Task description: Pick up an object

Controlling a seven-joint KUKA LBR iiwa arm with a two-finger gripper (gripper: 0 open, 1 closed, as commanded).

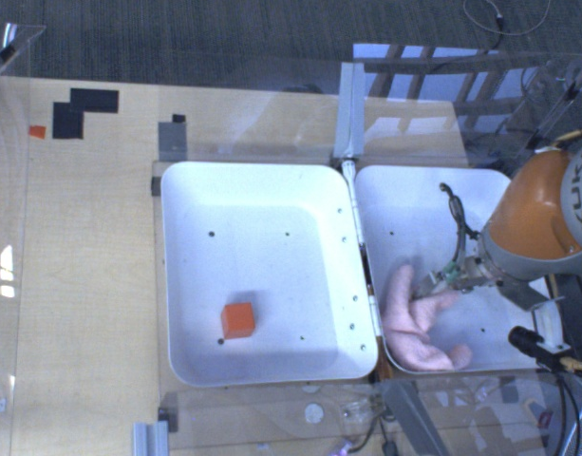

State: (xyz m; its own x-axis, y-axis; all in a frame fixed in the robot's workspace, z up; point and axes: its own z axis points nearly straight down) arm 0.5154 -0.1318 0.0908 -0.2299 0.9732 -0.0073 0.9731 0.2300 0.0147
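Note:
A pink soft object (411,335), lumpy with limb-like lobes, lies in the near left corner of the right bin (414,207). One lobe stretches right toward my gripper (449,281), which is low over the bin and right beside or touching that lobe. The arm's orange band (535,218) is above and to the right of it. A small orange cube (238,320) rests in the near part of the left bin (262,198), far from the gripper.
A black cable (454,207) loops down along the wrist over the right bin. Metal frame bars (433,74) stand behind the bins. Black and orange markers (77,112) sit on the wooden bench at far left.

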